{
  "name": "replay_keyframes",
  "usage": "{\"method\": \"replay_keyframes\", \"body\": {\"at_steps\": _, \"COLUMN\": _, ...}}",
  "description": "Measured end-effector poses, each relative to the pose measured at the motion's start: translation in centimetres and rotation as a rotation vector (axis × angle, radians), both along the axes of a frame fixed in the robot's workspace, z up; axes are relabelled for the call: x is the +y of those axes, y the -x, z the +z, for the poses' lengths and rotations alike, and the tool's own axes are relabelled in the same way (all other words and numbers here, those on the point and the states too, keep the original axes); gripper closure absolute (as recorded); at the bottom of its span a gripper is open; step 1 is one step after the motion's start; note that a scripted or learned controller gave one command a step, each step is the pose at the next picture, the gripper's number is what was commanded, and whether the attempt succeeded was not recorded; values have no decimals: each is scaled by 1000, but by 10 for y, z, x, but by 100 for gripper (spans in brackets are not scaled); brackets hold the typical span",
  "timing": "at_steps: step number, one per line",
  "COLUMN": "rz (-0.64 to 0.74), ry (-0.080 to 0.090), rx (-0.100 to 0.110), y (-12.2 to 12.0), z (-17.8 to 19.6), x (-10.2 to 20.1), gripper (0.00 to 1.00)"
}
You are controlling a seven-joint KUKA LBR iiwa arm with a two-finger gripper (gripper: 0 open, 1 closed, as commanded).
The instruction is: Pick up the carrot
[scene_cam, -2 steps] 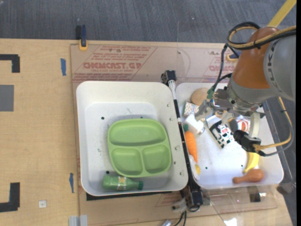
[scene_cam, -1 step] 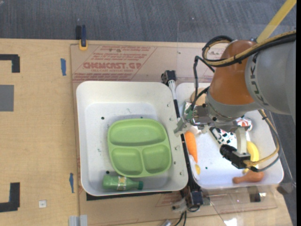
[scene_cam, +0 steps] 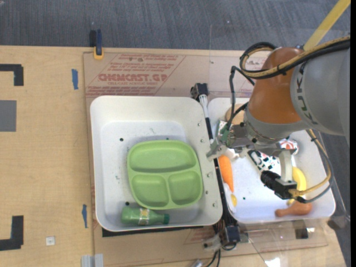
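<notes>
The carrot [scene_cam: 226,174] is a slim orange piece lying lengthwise in the right bin [scene_cam: 250,210], close against its left wall. My gripper [scene_cam: 223,146] hangs under the orange wrist band, right above the carrot's far end and beside the wall between the two bins. The wrist hides much of the gripper. From this view I see nothing lifted off the bin floor.
The left bin [scene_cam: 105,149] holds a green divided plate [scene_cam: 164,172] and a green bottle [scene_cam: 143,216] at its near edge. In the right bin lie a banana [scene_cam: 300,178], a brown-orange sausage shape [scene_cam: 295,209], a black-and-white spotted toy [scene_cam: 267,161] and a small yellow piece [scene_cam: 233,200].
</notes>
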State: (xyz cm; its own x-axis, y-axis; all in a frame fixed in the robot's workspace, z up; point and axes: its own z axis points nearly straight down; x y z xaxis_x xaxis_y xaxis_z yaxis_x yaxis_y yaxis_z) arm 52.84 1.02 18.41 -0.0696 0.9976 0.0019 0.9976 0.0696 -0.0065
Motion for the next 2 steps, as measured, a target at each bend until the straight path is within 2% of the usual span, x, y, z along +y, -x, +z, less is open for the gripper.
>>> {"method": "replay_keyframes", "body": {"at_steps": 2, "rz": 0, "ry": 0, "rx": 0, "y": 0, "z": 0, "x": 0, "gripper": 0}}
